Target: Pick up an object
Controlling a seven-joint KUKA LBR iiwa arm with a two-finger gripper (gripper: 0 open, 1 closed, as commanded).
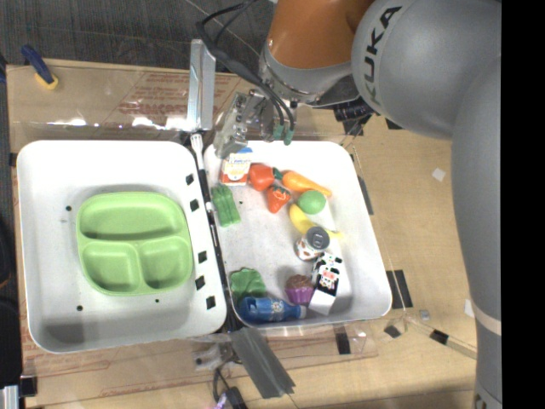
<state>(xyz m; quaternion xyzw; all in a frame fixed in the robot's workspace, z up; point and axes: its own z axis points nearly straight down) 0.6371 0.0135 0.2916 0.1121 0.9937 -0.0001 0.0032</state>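
- Nearest us, a blue bottle (271, 310) and a cow-patterned carton (326, 285) lie against the right bin's (368, 254) near wall, awkward for a descending grasp.
- Mid-bin we find a loose cluster: banana (300, 219), lime (312, 202), carrot (304, 181), strawberry (278, 198).
- The left bin (34, 228) holds a green divided tray (133, 242).
- Farthest, the tool (254, 130) hangs above the far rim, just beside a small white-and-orange carton (236, 168), the likeliest pick; we cannot tell its spread.

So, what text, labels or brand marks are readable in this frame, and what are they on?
"KUKA": on the grey arm, near the orange band.
Print on the small carton in the right bin: too blurred to read.
Label on the blue bottle: too blurred to read.
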